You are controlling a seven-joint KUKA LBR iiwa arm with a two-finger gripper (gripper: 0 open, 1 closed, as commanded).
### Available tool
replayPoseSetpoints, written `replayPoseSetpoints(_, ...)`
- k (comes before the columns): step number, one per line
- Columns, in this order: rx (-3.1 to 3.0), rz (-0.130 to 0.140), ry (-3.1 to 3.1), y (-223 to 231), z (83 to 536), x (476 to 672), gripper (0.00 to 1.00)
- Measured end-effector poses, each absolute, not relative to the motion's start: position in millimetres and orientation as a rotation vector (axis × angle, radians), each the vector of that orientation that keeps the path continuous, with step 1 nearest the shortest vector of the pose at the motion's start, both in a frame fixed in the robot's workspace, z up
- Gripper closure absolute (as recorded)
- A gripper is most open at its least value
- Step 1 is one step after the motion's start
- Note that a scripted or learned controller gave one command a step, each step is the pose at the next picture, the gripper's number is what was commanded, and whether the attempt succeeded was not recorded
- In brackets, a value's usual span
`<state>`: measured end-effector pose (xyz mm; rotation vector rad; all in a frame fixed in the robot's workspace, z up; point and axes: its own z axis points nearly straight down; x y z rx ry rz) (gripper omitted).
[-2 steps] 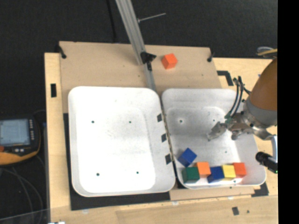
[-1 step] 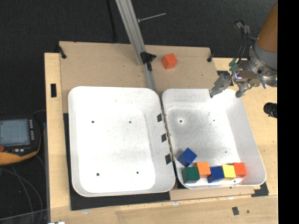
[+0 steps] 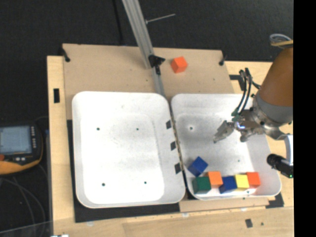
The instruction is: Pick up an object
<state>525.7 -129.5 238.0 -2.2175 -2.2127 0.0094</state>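
Several small cubes lie along the front of the right bin [image 3: 217,102]: a green one [image 3: 201,184], an orange one [image 3: 215,178], a blue one [image 3: 228,183], a yellow one [image 3: 242,181] and a red-orange one [image 3: 253,178]. Another blue cube [image 3: 198,165] sits just behind them, tilted. My gripper [image 3: 232,132] hangs over the middle of the right bin, well behind the cubes and apart from them. Its fingers [image 3: 222,132] are spread apart with nothing between them.
The left bin [image 3: 118,147] sits beside the right one. An orange cube [image 3: 179,64] lies on the board behind the bins. A slanted metal post [image 3: 140,28] rises from the back centre. A handheld screen device [image 3: 17,142] rests at the far left.
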Motion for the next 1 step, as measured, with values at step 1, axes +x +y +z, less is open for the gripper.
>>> replayPoseSetpoints(1,-2.235,-0.004,-2.227,-202.2,319.4,561.1,0.00)
